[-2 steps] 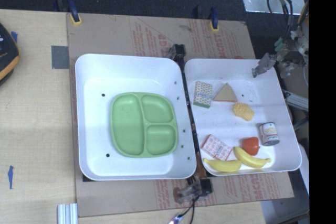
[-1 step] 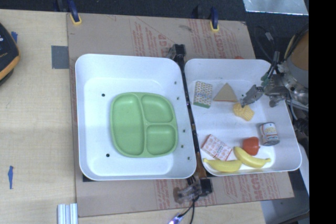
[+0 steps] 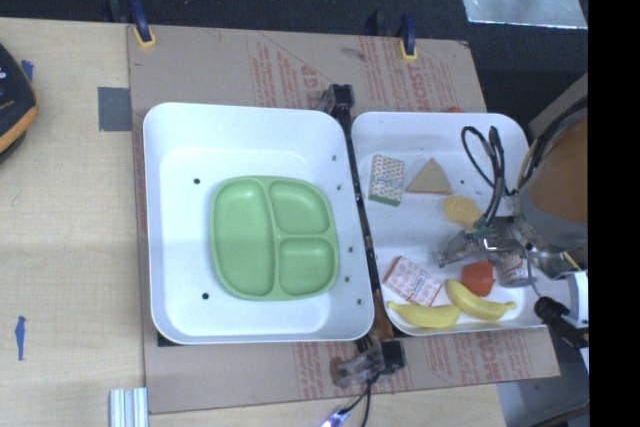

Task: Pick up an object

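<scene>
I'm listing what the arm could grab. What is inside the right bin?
The right bin holds two bananas, a red piece, two printed packets, a tan wedge and a yellow piece. The end effector covers whatever lies beneath it.

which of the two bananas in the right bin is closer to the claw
The right-hand banana, lying under the red object near the claw. The other banana lies further left, below the patterned packet.

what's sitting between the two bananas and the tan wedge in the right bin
In the camera view, a yellow round piece, the gripper and a red object lie between the tan wedge and the bananas.
</scene>
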### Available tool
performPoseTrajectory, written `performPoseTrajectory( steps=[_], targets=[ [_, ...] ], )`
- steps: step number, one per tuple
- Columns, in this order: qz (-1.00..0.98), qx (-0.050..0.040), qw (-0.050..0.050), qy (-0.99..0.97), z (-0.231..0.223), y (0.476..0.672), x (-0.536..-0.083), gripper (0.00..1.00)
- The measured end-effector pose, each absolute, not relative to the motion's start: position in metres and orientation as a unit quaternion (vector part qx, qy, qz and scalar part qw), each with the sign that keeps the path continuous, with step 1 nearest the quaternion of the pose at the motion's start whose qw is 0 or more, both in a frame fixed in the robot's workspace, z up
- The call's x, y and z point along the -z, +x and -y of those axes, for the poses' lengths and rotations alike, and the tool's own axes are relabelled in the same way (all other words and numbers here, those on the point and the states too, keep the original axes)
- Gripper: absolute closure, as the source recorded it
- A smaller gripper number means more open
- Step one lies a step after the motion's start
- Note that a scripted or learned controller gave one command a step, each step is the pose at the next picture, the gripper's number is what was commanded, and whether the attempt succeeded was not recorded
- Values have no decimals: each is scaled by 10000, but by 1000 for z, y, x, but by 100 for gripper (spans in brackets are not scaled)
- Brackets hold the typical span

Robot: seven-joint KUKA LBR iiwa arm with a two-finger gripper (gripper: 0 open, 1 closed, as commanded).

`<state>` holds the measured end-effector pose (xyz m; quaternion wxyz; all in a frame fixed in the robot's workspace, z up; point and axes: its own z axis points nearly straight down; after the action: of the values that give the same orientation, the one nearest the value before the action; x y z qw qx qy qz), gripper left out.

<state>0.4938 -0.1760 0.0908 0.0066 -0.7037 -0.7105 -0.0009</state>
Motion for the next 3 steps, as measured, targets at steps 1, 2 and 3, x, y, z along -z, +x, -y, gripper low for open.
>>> performPoseTrajectory(
  steps=[1,2,3],
  targets=[
    [7088,-4,5,-7054,207,558,-92,0],
    [7096,-9,9,-7046,207,558,-102,100],
    [7095,-11,15,-7047,139,529,-150,100]
  ],
)
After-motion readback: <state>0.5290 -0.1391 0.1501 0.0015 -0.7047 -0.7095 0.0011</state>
